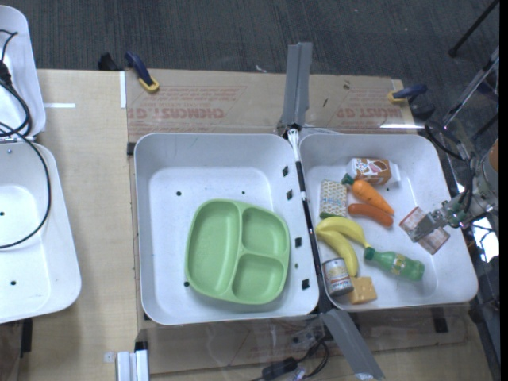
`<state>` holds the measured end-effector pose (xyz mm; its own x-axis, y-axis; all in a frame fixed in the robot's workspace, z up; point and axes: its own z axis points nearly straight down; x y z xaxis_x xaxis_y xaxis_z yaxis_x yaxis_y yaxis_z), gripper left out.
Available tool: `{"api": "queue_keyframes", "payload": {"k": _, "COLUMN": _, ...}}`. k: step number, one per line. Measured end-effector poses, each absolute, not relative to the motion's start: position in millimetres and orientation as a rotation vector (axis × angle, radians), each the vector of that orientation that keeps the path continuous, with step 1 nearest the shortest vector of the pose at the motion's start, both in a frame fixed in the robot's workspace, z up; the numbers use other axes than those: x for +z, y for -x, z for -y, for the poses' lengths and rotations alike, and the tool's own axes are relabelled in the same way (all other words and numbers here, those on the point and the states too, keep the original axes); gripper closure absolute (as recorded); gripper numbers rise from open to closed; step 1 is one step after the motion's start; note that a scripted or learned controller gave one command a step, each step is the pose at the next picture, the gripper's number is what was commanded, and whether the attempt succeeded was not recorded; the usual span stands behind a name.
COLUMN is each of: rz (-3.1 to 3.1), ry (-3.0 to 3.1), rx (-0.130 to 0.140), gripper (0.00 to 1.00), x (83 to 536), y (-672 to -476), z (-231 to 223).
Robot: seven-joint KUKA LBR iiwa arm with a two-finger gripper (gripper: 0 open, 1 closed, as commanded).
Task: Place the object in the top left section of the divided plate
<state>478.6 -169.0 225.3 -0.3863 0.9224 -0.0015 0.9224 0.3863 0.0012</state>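
Green divided plate [236, 251] sits in the left bin [155, 213], all sections bare. Gripper [439, 221] hangs over the right edge of the right bin [444, 288], touching a small red-and-white packet [423, 230]; can't tell if it's open or closed. Other items lie in the right bin: carrot [371, 195], banana [340, 240], green bottle [394, 263], can [338, 276], cheese wedge [364, 290].

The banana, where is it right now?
In the camera view, the banana lies in the right bin, near its left wall. The carrot is up to its right, and the small can sits just below it.
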Motion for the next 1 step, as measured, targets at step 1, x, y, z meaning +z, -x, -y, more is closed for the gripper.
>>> {"api": "queue_keyframes", "payload": {"k": 1, "rz": -2.614, "ry": -1.737, "rx": 0.0, "gripper": 1.0, "x": 233.8, "y": -479.8, "z": 169.2}}
